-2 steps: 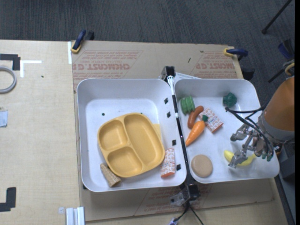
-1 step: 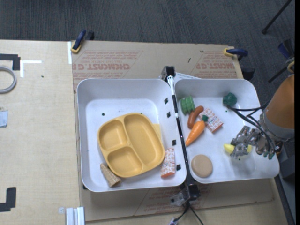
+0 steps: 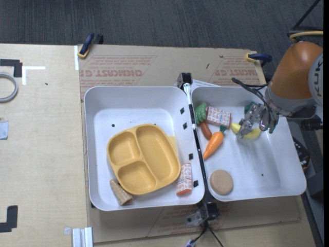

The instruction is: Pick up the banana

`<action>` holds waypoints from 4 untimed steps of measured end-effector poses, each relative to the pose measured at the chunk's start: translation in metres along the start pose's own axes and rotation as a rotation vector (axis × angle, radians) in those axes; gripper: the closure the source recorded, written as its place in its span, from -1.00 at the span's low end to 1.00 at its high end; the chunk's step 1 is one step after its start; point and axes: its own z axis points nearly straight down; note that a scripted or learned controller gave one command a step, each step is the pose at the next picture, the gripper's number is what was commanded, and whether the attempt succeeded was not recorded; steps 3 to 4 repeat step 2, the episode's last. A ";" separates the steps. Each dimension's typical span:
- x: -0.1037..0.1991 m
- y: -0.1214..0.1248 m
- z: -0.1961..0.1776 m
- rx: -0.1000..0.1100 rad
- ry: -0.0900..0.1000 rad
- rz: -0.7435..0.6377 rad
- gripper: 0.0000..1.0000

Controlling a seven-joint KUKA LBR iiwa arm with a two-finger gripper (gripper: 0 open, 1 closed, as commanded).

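Right now the banana (image 3: 245,132) lies in the right bin (image 3: 272,181), toward its far right part, a small yellow shape on the white floor. The gripper (image 3: 253,123) is right over it, its fingers reaching down to the fruit so that metal and yellow overlap; whether the fingers are spread or closed on the banana I cannot tell from this slant. The arm (image 3: 295,73), grey with its orange band, comes in over the bin's far right corner.

Just left of the banana, well within the same bin, a carrot (image 3: 214,144) lies slanted with its green top toward the banana. Beside it, close to the bin's left wall, are a brown sausage-like piece (image 3: 205,129), a green vegetable (image 3: 200,112) and a small red-and-white packet (image 3: 219,117). Nearer, a round tan cookie-like disc (image 3: 221,181) sits by the near left corner.

The left bin (image 3: 97,153) holds a yellow divided plate (image 3: 143,158) with three compartments. A waffle cone piece (image 3: 120,192) touches the plate's near left edge, and a red-and-white can (image 3: 184,179) lies against its near right edge.

Both bins rest on a cardboard sheet (image 3: 123,68) on the counter (image 3: 36,163), with blue clamps (image 3: 86,44) at the sheet's far corners.
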 end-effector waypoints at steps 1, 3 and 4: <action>-0.022 0.029 0.000 0.001 0.001 0.569 1.00; 0.006 0.072 -0.062 0.002 0.001 0.687 1.00; 0.006 0.072 -0.062 0.002 0.001 0.687 1.00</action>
